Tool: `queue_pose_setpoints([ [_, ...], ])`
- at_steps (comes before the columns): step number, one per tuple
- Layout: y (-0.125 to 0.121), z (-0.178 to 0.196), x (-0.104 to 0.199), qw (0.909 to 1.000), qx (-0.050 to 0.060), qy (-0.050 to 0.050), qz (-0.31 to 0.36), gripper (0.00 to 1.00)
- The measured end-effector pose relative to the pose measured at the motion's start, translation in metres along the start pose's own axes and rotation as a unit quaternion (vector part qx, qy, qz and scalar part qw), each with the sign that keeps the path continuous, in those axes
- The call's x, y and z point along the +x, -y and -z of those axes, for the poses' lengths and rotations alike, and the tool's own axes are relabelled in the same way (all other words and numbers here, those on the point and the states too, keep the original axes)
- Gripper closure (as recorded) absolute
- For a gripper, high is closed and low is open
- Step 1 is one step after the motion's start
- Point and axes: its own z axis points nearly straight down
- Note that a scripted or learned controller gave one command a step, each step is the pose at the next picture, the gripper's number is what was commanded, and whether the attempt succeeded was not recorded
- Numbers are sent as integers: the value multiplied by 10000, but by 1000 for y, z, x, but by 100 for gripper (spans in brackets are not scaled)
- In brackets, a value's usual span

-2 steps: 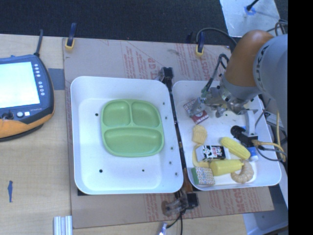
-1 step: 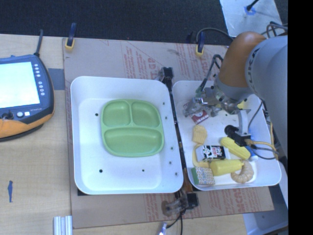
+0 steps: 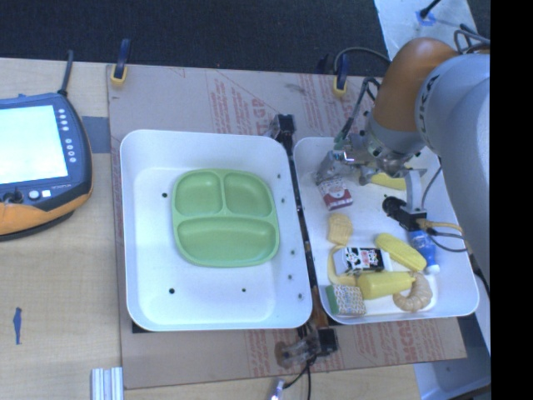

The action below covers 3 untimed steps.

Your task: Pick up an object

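A small red and white packet (image 3: pixel 336 195) lies in the far left part of the right white bin (image 3: pixel 466 305), and the gripper (image 3: pixel 333 169) hangs just over its far edge. Whether the gripper has closed on anything I cannot tell from here.

Nearer in the same bin lie a pale yellow block (image 3: pixel 339 227), a small black and white carton (image 3: pixel 363 260), a yellow banana-like piece (image 3: pixel 400 251), a second yellow piece (image 3: pixel 386 284), a speckled cracker-like square (image 3: pixel 349 300) and a tan ring-shaped item (image 3: pixel 416 294). A blue-capped item (image 3: pixel 422 244) sits by the right side.

The grey arm (image 3: pixel 454 107) with its orange band (image 3: pixel 410 69) reaches in from the right, with cables trailing around the wrist.

The left white bin (image 3: pixel 141 223) holds a green plate (image 3: pixel 225 217) with three compartments, lying flat near its middle.

Both bins rest on a brown cardboard sheet (image 3: pixel 191 98) clamped to a light wooden bench (image 3: pixel 50 307). At the bench's left edge sits a control pendant (image 3: pixel 37 161) with a bright screen and an orange underside. Beyond the bench the floor is dark carpet (image 3: pixel 208 11).
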Motion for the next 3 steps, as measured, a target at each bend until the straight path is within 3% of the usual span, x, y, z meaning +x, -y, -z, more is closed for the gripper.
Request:
queue_pose_setpoints([
  [1,16,0,8,10000,12,7,-14,0],
  [2,16,10,7,10000,20,8,-11,100],
  [3,52,100,84,10000,0,-1,-7,100],
])
